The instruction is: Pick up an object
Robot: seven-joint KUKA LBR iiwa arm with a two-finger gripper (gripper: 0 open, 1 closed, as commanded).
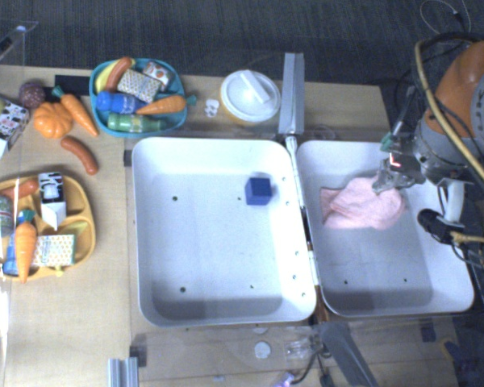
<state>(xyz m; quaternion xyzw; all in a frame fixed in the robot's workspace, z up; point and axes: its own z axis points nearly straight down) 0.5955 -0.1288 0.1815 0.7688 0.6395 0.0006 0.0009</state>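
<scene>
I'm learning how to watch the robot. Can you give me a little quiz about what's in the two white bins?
1. True or false: the blue block lies in the right bin.
2. Which thing is nearest the tool? A) blue block B) pink cloth C) white lid
3. Fill in: the pink cloth lies in the ____ bin.

Key: 1. False, it lies in the left bin. 2. B. 3. Right.

dark grey carpet floor (185, 14) behind a wooden bench (105, 297).
</scene>
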